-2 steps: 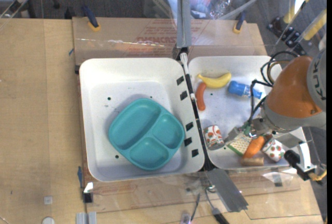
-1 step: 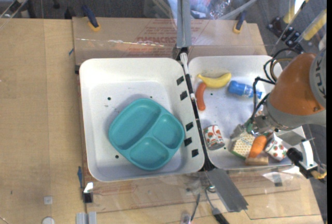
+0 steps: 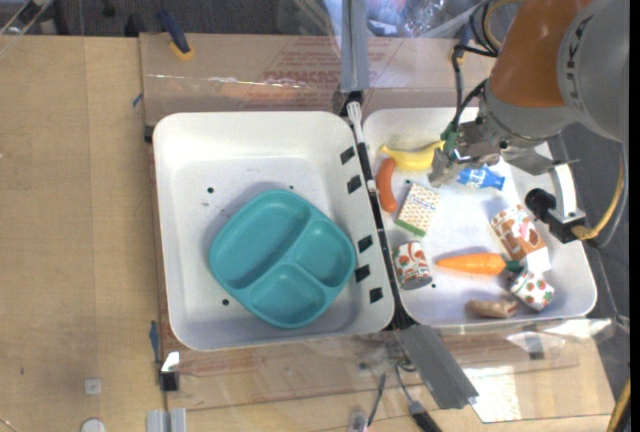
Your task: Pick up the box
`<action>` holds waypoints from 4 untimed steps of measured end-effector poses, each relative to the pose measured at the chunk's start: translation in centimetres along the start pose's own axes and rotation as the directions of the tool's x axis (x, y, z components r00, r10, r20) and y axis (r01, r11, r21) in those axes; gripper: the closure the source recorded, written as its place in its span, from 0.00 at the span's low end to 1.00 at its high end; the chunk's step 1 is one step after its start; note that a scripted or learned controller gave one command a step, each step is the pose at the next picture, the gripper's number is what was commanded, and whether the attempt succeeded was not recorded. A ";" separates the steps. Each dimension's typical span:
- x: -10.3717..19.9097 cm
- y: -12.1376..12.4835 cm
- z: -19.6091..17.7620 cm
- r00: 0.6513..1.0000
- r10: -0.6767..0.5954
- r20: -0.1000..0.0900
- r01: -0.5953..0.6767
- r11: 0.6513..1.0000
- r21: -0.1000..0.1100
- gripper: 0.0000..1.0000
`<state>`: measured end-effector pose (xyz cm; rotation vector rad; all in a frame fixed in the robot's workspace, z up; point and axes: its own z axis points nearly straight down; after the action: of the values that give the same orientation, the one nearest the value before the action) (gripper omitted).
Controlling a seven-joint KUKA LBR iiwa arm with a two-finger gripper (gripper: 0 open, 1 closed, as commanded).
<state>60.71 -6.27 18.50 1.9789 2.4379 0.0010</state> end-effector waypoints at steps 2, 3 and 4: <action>-3.4 0.4 8.4 0.973 0.233 -0.001 -0.233 0.973 -0.002 0.00; -2.7 -0.9 8.8 0.986 0.164 0.002 -0.164 0.986 -0.025 0.00; -3.0 0.3 9.1 1.000 0.004 0.004 -0.004 1.000 -0.013 0.00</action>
<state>61.68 -9.15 9.38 1.9768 2.4254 0.0124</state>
